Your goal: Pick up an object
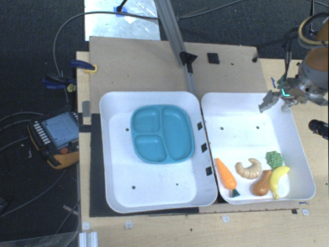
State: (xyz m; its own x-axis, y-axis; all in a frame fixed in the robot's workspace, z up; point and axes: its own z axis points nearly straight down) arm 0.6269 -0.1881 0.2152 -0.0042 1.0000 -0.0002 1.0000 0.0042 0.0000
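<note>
My two-finger gripper (275,101) above right white bin (241,122) far edge, fingers spread, nothing held. Orange plastic carrot (225,174), croissant (249,169), broccoli (274,159), banana (278,179) at near side. Blue divided plate (162,134) in left bin (118,179)

Dark carpet floor (36,30) all around, cables snaking over it. A tan board (139,66) sits on top as the bench, with a shiny sheet (121,12) lying behind it.

A blue divided plate (163,133) lies in the left bin (117,189).
</note>
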